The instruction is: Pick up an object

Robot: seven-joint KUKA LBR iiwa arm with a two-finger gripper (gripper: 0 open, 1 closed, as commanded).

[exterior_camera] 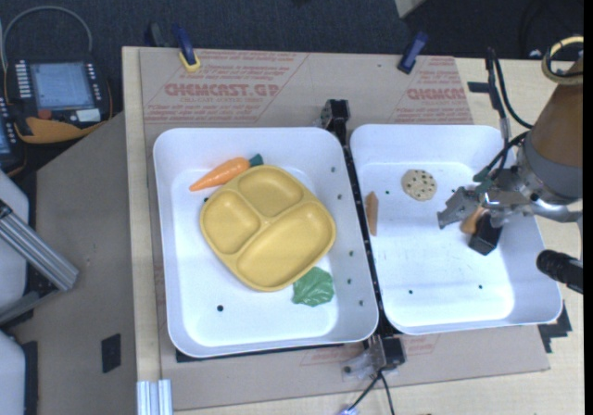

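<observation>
My gripper hangs low over the right side of the right bin. A small orange-brown bit shows right at the gripper; I cannot tell what it is or whether it is held. A chocolate-chip cookie lies up and to the left of the gripper, apart from it. A thin brown stick leans by that bin's left wall. In the left bin lie an orange carrot, a yellow divided plate and a green leaf.
The arm comes in from the right over the right bin's rim. Cables hang near its upper right corner. Both bins sit on a cardboard sheet, with clamps along its far edge.
</observation>
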